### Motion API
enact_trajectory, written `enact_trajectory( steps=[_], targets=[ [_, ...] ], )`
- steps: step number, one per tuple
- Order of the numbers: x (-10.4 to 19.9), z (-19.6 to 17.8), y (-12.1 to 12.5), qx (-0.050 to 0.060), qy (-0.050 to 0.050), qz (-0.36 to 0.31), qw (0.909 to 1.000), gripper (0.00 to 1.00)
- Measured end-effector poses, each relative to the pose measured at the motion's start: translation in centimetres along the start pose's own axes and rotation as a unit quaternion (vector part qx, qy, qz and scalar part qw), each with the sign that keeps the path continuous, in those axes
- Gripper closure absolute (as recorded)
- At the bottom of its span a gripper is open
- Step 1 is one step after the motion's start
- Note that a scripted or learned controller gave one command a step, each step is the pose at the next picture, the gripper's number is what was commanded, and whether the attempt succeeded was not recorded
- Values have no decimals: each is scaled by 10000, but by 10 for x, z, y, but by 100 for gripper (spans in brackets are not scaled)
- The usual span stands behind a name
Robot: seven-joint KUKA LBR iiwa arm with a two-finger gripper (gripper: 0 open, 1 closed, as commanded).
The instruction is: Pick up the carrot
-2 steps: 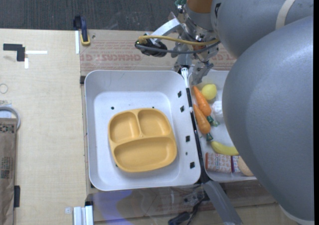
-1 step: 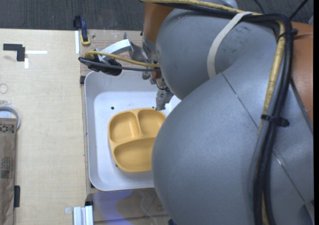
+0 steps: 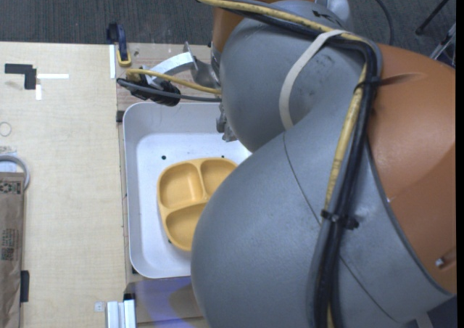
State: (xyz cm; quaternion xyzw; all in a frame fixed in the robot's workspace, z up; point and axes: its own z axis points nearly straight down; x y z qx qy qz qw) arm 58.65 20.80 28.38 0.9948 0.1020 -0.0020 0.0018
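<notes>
In white bin (image 3: pixel 141 196): yellow divided tray (image 3: pixel 185 199), part-hidden by arm (image 3: pixel 319 174); tool state can't tell.

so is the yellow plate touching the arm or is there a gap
Cannot tell. In the camera view the arm covers the right part of the yellow plate lying in the white bin; the overlap hides any contact or gap between them.

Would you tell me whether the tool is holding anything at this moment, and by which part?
It cannot be told: the grey arm covers most of the white bin.
</notes>
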Motion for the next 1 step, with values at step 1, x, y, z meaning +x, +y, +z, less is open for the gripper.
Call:
enact_trajectory(
  steps=[1],
  targets=[
    [10,-10,68,-1,-4,-330,9995,100]
  ],
)
